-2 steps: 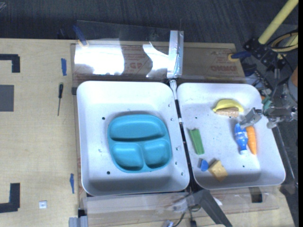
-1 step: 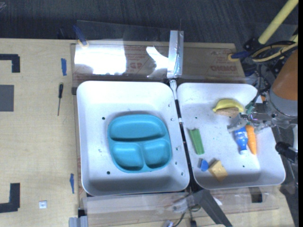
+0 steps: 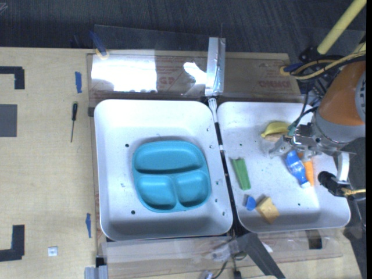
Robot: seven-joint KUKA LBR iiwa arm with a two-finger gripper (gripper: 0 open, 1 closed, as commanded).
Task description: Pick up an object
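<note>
The right bin (image 3: 256, 118) holds several small objects. A yellow banana-shaped piece (image 3: 273, 128) lies near its back. A blue tube-like item (image 3: 296, 168) and an orange stick (image 3: 309, 172) lie side by side at the right. A green bar (image 3: 240, 173) sits near the left wall, with a small blue block (image 3: 250, 203) and a tan block (image 3: 268, 209) at the front. My gripper (image 3: 289, 143) hangs low over the bin, just right of the yellow piece and above the blue item's top end. Nothing shows as lifted.
The left bin (image 3: 110, 156) holds a blue divided plate (image 3: 171, 174). The grey arm with its orange band (image 3: 344, 100) reaches in over the right bin's right edge, trailing cables. A clear panel and a metal post (image 3: 214, 65) stand behind the bins.
</note>
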